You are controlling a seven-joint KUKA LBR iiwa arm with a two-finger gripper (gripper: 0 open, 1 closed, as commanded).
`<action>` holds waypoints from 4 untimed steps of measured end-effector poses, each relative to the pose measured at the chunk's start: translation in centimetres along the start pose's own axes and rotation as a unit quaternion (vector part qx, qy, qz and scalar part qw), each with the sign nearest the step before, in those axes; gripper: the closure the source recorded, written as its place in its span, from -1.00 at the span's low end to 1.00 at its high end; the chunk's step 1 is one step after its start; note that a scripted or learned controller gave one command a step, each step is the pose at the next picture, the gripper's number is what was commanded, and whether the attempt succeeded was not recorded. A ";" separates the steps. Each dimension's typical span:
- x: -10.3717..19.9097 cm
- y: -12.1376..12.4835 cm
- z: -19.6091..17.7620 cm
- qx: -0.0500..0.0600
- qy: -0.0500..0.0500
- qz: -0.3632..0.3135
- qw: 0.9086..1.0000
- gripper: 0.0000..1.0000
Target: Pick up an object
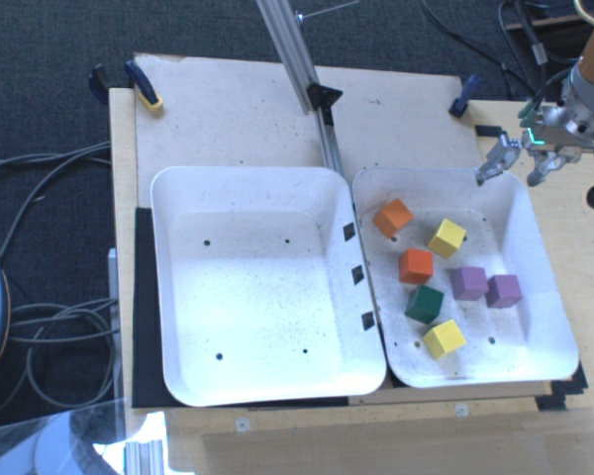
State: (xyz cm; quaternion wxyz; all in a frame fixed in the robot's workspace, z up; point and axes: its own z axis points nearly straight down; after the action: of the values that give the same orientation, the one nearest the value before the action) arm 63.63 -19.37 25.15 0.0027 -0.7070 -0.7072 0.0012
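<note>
Pincer (pixel 516 163) spread, nothing held, over right bin's (pixel 535 228) far rim; seven blocks below

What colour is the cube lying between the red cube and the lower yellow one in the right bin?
Dark green, seen clearly in the camera view.

The bench (pixel 238 117) bears two white bins (pixel 252 285) (pixel 535 265) side by side.

We look down at a slant from above the bench (pixel 238 107). Both bins (pixel 178 265) fit in frame, with floor around.
</note>
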 end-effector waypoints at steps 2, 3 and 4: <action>-0.8 0.2 4.3 0.000 -0.001 0.000 1.000 -1.00; -0.3 -0.1 8.7 0.000 0.000 0.000 1.000 -1.00; -0.3 -0.5 12.9 -0.002 0.000 0.000 1.000 -1.00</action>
State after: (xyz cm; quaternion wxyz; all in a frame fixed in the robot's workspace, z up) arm 63.03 -19.66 12.23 0.0009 -0.7073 -0.7069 -0.0001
